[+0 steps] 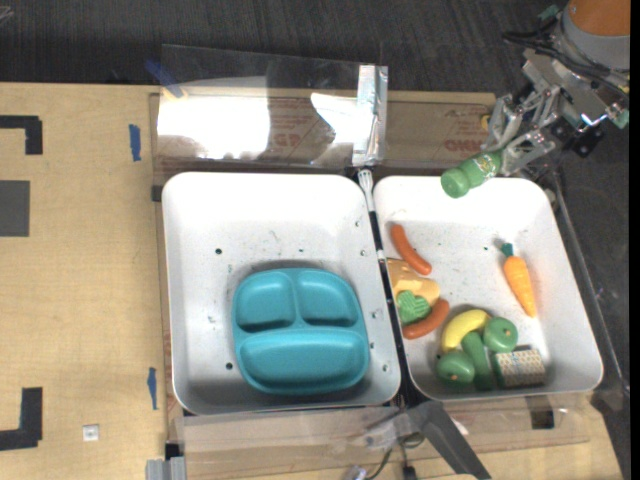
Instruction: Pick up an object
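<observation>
Green plastic is what matters here: a small green bottle (470,176) hangs at the tip of your claw (503,154), lifted above the back rim of the right bin (572,268). It lies tilted, its cap end pointing left, and its other end sits between the fingers, so the claw is clenched on it as far as the camera view tells. The hold looks to be near one end, so I judge it could swing or slip. Carry it slowly and level, and avoid any sharp wrist turn.

Below it, the right bin holds the other toys: a carrot (519,279) near the right wall, a red sausage (410,248) near the left wall, a wedge of sandwich (414,290) with another sausage beside it, and a yellow banana (460,328) among green pieces at the front, with a speckled block (521,366) next to them. They crowd the front half, while the back half is mostly bare white floor.

The left bin (200,258) carries a teal divided tray (298,330). Both bins rest on a tan counter (70,268) marked with blue tape, dark carpet (300,8) lies behind, and a clear taped sheet (280,108) stands at the back.
</observation>
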